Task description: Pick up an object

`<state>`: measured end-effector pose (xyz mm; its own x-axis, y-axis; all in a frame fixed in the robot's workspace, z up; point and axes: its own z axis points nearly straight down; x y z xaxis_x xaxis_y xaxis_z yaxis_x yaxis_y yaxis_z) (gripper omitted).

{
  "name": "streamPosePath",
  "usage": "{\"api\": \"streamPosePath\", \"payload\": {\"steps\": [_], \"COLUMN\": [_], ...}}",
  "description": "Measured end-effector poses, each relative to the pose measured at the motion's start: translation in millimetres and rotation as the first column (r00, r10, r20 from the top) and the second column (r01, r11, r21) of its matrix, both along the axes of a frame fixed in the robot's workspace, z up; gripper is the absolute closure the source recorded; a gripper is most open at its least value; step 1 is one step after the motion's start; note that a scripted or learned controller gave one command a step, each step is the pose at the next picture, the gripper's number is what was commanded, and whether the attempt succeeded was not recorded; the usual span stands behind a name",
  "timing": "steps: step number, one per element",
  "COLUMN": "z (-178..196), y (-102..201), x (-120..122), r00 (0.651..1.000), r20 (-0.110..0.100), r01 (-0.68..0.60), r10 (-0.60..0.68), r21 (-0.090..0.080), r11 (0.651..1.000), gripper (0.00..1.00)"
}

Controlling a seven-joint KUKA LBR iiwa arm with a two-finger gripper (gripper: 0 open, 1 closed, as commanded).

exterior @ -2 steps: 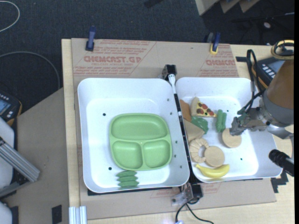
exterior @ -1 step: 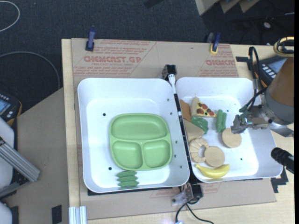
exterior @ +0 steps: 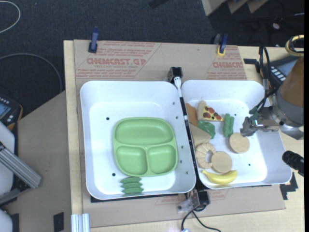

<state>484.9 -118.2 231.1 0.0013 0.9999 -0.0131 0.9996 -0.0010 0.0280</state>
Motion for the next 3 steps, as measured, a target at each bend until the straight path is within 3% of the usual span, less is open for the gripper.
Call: {"api": "streamPosePath", "payload": {"steps": [1,2,3], "z": [-28,-16,45], "y": [53,50,143], "x": [-6,-5,-5], "r00": [0.999,1.000,1.000], "r20": [-0.033,-0.028,-0.020], "r01": [-0.006,-0.002,-0.012], "r10": [0.006,0.002,0.013], "r21": [0.017,0.013,0.016], "r11": [1.000,1.000,1.000], "gripper": [1.00,1.00,1.00]}}
